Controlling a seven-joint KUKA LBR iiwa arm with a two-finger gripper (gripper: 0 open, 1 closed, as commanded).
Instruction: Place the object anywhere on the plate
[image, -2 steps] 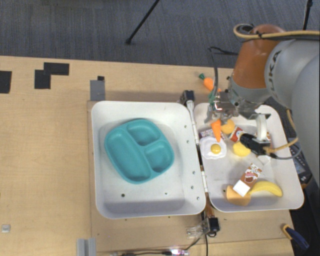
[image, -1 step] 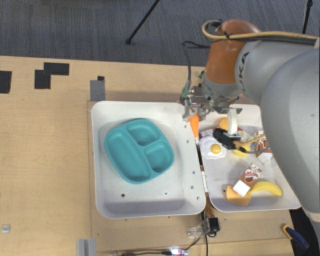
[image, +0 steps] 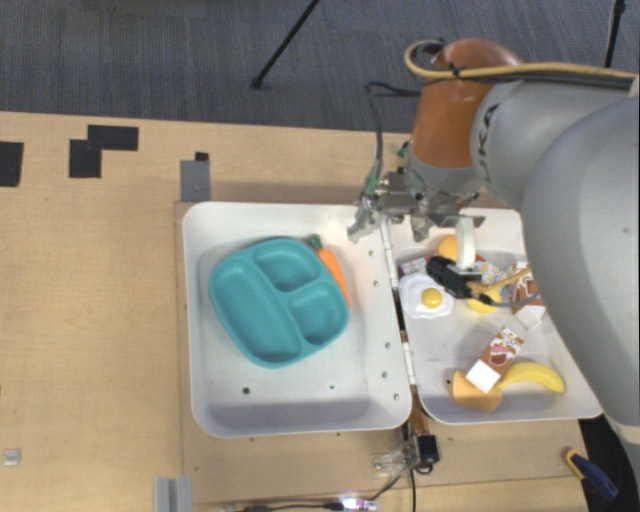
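A teal plate (image: 278, 300) with three compartments lies in the left bin (image: 290, 415). An orange toy carrot (image: 333, 272) with a green top rests against the plate's right rim, partly on it. My gripper (image: 425, 228) hangs below the orange wrist band, over the back left corner of the right bin (image: 520, 405), close to the wall between the two bins. Nothing shows clearly in its grasp. A fried-egg toy (image: 430, 298) lies just in front of it, and a small yellow-orange round thing (image: 448, 245) sits right beside it.
The right bin also holds a yellow banana (image: 532, 377), an orange wedge (image: 474, 391), a brown and white packet (image: 503, 348) and printed snack wrappers (image: 512, 282). The big grey arm covers the bin's right side.
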